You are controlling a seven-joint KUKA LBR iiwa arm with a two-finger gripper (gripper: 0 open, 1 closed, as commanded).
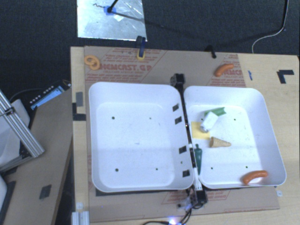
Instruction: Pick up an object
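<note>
The right bin [267, 125] holds several small items. A white and green piece [211, 118] lies near its upper left, over a flat yellow piece [200, 132]. Just below sits a tan cone [219, 142]. A dark green item [198, 157] rests against the bin's left wall. An orange sausage [254, 176] lies at the front right corner.
The left bin [136, 135] sits beside the right one on a brown board. On the board's back edge lie an orange sausage [224, 70], a pretzel-like ring [92, 62] and a yellow and blue clip [140, 48]. A metal plate [111, 13] lies on the floor behind.
</note>
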